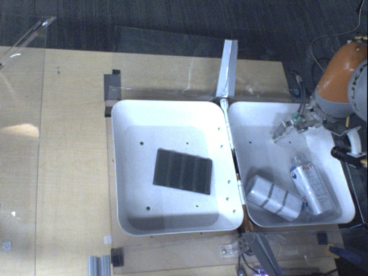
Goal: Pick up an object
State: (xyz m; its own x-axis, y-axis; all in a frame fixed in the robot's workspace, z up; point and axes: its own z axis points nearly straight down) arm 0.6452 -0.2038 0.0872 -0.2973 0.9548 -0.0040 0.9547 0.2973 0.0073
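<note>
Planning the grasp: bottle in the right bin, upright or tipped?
Tipped: the bottle lies lengthwise on the right bin floor.

Even, bright overhead light; white bins (172, 111) near blown out. Soft shadow along left bin's near wall. Faint glare on surface (63, 154) at left. Focus slightly soft.

Left bin (123, 154) holds a ridged mat (183, 171); right bin (253, 125) holds a bottle (312, 186) beside a block (274, 196), near its front.

Light wood counter (63, 154) carries two shallow white bins side by side, touching: left bin (123, 125), right bin (253, 117). Clear sheet (20, 131) covers counter's left part. Small black brackets at left bin's corners.
</note>
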